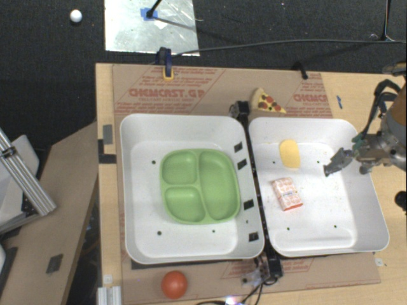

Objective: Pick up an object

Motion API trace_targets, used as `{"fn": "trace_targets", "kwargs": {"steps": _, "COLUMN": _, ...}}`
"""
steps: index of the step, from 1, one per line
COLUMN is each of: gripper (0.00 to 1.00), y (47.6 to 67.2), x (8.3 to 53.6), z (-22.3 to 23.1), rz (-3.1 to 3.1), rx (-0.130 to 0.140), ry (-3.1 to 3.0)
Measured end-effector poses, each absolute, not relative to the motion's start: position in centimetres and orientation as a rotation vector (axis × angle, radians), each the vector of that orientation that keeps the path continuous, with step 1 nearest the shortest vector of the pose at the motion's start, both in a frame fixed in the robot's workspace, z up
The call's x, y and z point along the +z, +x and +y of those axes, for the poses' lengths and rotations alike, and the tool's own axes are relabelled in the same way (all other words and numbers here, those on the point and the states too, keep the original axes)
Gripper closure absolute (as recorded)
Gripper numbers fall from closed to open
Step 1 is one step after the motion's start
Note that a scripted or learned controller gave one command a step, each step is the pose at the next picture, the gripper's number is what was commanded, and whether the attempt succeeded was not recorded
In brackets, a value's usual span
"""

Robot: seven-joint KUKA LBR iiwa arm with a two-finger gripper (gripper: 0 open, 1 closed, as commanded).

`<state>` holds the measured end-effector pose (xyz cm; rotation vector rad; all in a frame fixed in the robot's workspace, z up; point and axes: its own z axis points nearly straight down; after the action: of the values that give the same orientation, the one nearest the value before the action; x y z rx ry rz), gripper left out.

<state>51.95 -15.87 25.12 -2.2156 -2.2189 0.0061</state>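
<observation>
In the right bin (343, 234) lie a yellow rounded block (290, 153) near the back and a small red-and-white carton (287, 193) in the middle. My gripper (337, 162) hangs over the right side of this bin, to the right of both objects and apart from them. Nothing shows between its dark fingers. The left bin (137, 170) holds a green divided plate (200, 185).
A pizza-slice toy (268, 101) lies on the board behind the bins. An orange ball (174, 284) sits in front of the left bin. A blue clamp (166, 61) stands at the board's back edge, and cables run across the dark floor behind.
</observation>
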Motion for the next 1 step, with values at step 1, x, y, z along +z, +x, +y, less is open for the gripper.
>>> {"fn": "trace_targets", "kwargs": {"steps": 1, "gripper": 0.00, "y": 52.14, "x": 25.56, "z": -15.86, "rz": -2.227, "rx": -0.002, "ry": -2.218}}
